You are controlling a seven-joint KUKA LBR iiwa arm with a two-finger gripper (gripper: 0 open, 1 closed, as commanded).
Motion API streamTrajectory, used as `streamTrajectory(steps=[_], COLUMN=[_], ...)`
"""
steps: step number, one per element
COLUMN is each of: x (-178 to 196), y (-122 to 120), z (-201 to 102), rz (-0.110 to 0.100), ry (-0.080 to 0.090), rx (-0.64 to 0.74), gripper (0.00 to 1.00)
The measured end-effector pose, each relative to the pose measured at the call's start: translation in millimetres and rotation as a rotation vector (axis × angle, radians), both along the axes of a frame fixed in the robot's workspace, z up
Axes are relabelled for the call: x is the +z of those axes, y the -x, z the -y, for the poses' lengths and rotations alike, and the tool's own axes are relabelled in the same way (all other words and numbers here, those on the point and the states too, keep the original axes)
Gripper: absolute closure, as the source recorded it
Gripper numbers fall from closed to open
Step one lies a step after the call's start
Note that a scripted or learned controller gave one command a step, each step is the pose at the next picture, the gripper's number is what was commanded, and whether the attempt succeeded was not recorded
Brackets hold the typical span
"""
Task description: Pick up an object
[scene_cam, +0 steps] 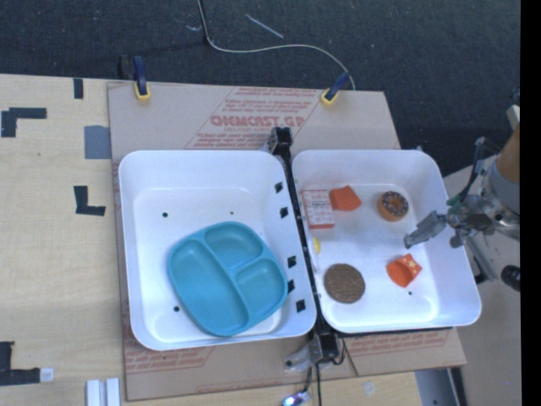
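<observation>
The right bin (pixel 423 169) holds several small things. A red and white packet (pixel 317 209) lies by the divider, with an orange block (pixel 344 198) beside it. A brown speckled disc (pixel 393 205) sits further right. Toward the front lie a flat brown round piece (pixel 345 282) and a red-orange chunk (pixel 404 270). My gripper (pixel 439 233) hangs over the bin's right side, above and just right of the red-orange chunk. Its fingers (pixel 421 230) are open with nothing between them.
A blue divided plate (pixel 226 276) lies in the left bin (pixel 135 184), toward the front. A tiny yellow bit (pixel 316 245) rests by the black divider (pixel 292 227) between the bins. Both bins stand on a cardboard sheet (pixel 245 117).
</observation>
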State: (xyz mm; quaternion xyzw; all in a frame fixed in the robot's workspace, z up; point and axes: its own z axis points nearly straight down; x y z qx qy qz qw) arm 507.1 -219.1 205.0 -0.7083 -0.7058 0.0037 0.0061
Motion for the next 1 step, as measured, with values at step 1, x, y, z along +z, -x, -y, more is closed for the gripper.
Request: streamTrajectory(steps=[1], x=[6.6], y=[-3.2], z=[-0.6], rz=[0.012], ry=[0.003], rx=[0.004], gripper=[0.0])
